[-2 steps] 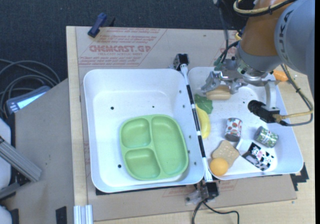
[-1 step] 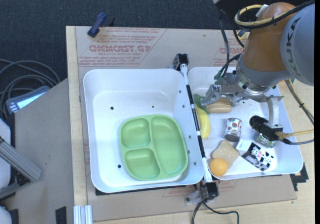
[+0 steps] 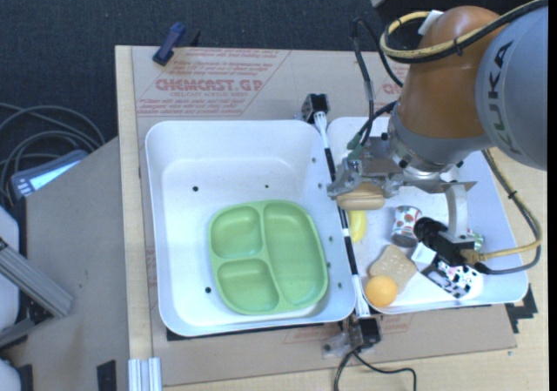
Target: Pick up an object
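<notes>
Green tray [image 3: 268, 256] in left bin [image 3: 174, 163].

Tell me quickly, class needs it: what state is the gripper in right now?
Gripper: cannot be told; it sits low over the right bin, just above a tan bread-like object.

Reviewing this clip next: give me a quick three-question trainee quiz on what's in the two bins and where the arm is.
1. True or false: the green divided plate lies in the left bin.
2. Which item sits nearest the front edge of the right bin? A) orange ball B) yellow piece C) small patterned cup
3. Fill in: the gripper hangs over the ____ bin, just above a tan, bun-like object.

Key: 1 true. 2 A. 3 right.
</notes>
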